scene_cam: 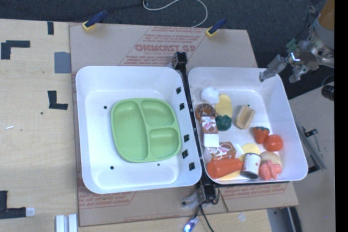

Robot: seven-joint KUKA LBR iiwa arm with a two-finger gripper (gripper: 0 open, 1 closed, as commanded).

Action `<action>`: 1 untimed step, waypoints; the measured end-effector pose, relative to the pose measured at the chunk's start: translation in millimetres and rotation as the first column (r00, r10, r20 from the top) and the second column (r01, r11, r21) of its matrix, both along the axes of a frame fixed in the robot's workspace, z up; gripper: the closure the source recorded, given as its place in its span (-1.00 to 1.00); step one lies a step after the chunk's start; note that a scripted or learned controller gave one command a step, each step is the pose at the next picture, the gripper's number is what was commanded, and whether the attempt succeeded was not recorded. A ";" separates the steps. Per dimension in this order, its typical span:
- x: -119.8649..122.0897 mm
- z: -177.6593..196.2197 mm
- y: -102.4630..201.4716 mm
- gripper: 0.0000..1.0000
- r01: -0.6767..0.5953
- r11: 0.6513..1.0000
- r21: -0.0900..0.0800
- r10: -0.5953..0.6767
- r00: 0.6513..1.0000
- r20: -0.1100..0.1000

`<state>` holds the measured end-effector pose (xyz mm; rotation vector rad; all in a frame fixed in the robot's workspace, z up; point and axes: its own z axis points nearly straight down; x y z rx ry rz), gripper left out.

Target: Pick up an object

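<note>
We see toy foods (239,138) heaped in the right bin (283,96): red tomato (273,142), orange carrot (223,167), white ball (209,95), all lying loose.

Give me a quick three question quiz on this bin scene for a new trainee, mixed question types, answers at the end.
1. True or false: the green divided plate lies in the left bin.
2. Which bin holds the toy food: A left, B right?
3. Fill in: the gripper hovers near the right bin's far ____ corner.

Key: 1 true. 2 B; the tomato and orange carrot lie there. 3 right.
</note>
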<state>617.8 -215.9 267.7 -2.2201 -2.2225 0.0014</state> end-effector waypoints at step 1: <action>-30.5 -148.3 -6.8 -1.00 0.003 1.000 0.005 -0.002 1.000 -0.017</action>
